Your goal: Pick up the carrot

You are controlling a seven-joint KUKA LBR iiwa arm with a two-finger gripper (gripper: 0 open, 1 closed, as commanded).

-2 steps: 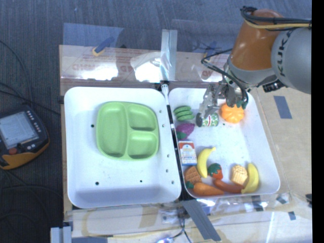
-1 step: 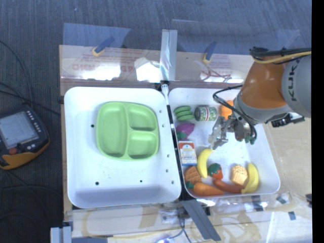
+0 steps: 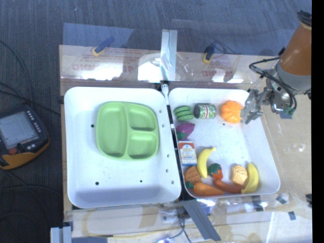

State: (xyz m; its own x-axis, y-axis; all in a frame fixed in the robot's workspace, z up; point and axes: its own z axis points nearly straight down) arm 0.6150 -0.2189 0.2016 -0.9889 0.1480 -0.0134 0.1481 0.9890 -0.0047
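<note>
The carrot (image 3: 205, 189) is an orange tapered toy lying flat near the front wall of the right bin (image 3: 266, 146), its tip pointing right. It is wedged among other toy foods, below a banana and a strawberry. My gripper (image 3: 251, 111) hangs over the back right corner of that bin, just right of an orange fruit (image 3: 232, 111), well away from the carrot and with nothing seen in it. The arm, with its orange band (image 3: 297, 47), reaches in from the upper right.
The right bin also holds a cucumber (image 3: 183, 112), a can (image 3: 205, 110), a purple toy (image 3: 185, 129), a small carton (image 3: 188, 152), two bananas (image 3: 204, 161) and a corn piece (image 3: 239, 174). A green divided plate (image 3: 127, 130) sits in the left bin (image 3: 81, 176).
</note>
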